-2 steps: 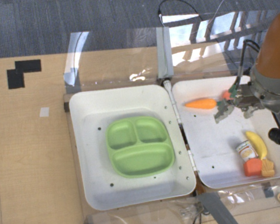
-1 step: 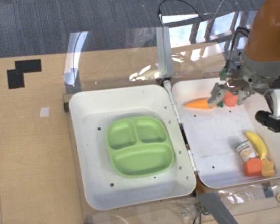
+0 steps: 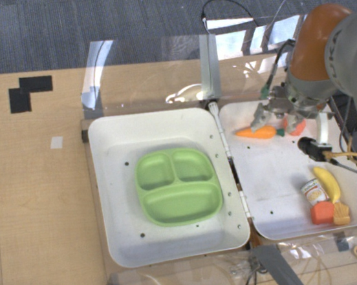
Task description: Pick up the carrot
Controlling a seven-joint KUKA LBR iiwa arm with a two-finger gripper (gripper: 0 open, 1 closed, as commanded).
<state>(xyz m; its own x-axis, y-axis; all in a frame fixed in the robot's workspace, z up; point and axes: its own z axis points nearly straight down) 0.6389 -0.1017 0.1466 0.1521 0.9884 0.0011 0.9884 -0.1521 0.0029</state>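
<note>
Nearest to me, in the front right corner of the right bin [image 3: 267, 221], I see an orange-red lump [image 3: 321, 213] touching a small yellow piece [image 3: 342, 214]. Just behind the lump stands a small jar [image 3: 311, 189] with a pale label. A banana [image 3: 328, 181] lies beside the jar on its right, running slantwise toward the yellow piece.

In the left bin [image 3: 115, 179] a green plate [image 3: 178, 185] with three compartments sits about in the middle, one long compartment on the near side and two smaller ones behind it.

Farther back, the carrot [image 3: 257, 133] lies in the far left part of the right bin, close to the wall between the two bins. Its thin tip points left, and a bit of green shows at its thick right end.

The claw [image 3: 275, 121] hangs right over that thick end, low above the bin floor. From here I cannot tell whether it is spread or pressed together, nor whether it touches the carrot; the carrot looks to be lying flat. A small red thing [image 3: 299, 127] shows just right of the claw, partly hidden by it.

Behind that, the arm [image 3: 348, 44] comes in from the right, its orange band [image 3: 320, 38] over the bin's far edge. Farthest on the left, black marks [image 3: 28, 92] sit on the bench [image 3: 37, 209].
</note>
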